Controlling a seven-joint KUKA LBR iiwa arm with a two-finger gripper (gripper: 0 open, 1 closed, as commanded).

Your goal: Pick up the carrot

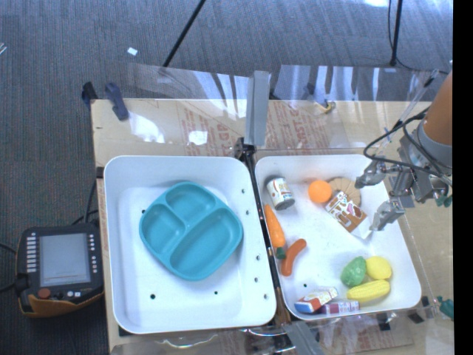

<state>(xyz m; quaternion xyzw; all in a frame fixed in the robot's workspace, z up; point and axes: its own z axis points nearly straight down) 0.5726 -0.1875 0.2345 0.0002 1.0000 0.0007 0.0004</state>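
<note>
Camera view: gripper [375, 200], fingers spread and holding nothing, hangs over the right bin's [411, 268] right side, so it should cross to the carrot [275, 228] by the left wall, align along it, then descend.

We list the carrot [275, 228]: smooth orange plastic with a slight sheen. Both bins [118, 198] look like glossy white plastic. The divided plate [191, 230] is matt turquoise plastic. The tabletop [310, 128] reads as brown cardboard, printed, partly under shiny clear film. The pincer [377, 198] is dull grey metal.
</note>
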